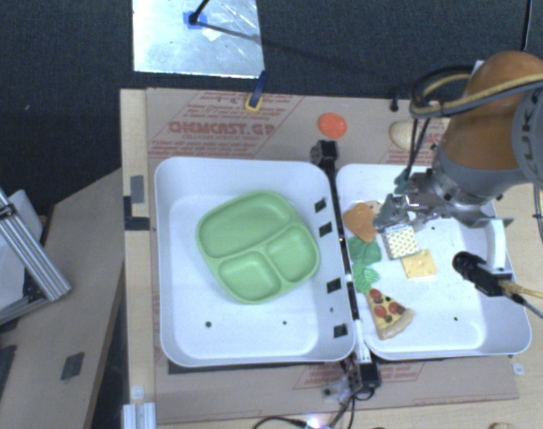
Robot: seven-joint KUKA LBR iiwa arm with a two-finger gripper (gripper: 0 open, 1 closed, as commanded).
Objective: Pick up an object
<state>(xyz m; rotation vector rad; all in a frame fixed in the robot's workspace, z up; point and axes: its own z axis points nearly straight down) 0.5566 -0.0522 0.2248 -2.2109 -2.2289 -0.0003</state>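
Pizza slice (388, 312): at the lower edge of the right bin (486, 329), nearest us; we judge it out of the tool's present line, so unlikely to be disturbed.
Lettuce piece (364, 263): green, crumpled, against the divider just above the pizza; a sweep toward the left could drag it.
Cheese square (419, 264): flat and yellow, right of centre, touching the waffle's lower corner; we think it too thin to pinch cleanly and likely to slide along.
Waffle piece (400, 239): the likely target, a small pale square with a grid pattern, lying tilted just below the tool.
Gripper (398, 211): low over the waffle's upper edge; we cannot tell how its jaws stand or whether anything is between them.
Bread roll (363, 221): tan, just left of the tool; a crowded neighbour, so we expect a risk of nudging it or closing on two things.
Green tray (256, 247): in the left bin (178, 266), well apart from the action.
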